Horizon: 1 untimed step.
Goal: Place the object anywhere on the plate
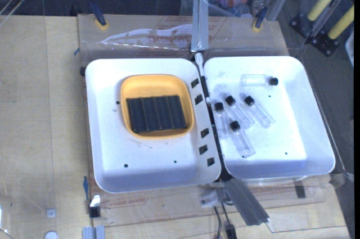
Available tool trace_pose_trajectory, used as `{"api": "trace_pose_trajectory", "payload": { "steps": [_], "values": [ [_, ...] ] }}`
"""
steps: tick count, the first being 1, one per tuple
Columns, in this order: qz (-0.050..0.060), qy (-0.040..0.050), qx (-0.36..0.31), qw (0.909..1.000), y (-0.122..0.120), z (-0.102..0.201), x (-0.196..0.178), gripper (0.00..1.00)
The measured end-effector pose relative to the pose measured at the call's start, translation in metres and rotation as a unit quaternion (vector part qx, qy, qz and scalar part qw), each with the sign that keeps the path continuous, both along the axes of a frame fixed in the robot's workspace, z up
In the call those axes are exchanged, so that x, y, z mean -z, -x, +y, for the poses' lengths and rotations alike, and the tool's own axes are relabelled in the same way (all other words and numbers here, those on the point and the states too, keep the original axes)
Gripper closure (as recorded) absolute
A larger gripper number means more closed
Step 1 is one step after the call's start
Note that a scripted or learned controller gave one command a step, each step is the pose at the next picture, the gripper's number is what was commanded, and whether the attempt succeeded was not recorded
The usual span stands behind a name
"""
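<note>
The clear vials point(241, 120) with black caps lie loose in the right bin point(292, 153), bunched toward its left wall, one apart near the far edge — stock waiting to be picked. The yellow plate point(128, 86) sits mid-way in the left bin point(107, 165), a dark ribbed insert point(156, 114) on it — plainly the drop spot. Nothing has been placed there yet.

The clear vials point(243, 120) beside the yellow plate point(156, 104) blur together (their bodies barely readable); the count is unclear.
</note>
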<state>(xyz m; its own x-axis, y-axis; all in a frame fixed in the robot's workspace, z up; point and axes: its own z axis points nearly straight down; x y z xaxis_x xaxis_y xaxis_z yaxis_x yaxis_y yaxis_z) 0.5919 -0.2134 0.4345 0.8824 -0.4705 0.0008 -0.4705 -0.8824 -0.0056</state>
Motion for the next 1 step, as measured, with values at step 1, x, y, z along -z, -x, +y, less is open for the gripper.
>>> {"api": "trace_pose_trajectory", "payload": {
  "steps": [1],
  "values": [
    [0.0, -0.0005, -0.132, 0.9912, 0.0679, -0.0072, 0.0228, 1.0]
  ]
}}
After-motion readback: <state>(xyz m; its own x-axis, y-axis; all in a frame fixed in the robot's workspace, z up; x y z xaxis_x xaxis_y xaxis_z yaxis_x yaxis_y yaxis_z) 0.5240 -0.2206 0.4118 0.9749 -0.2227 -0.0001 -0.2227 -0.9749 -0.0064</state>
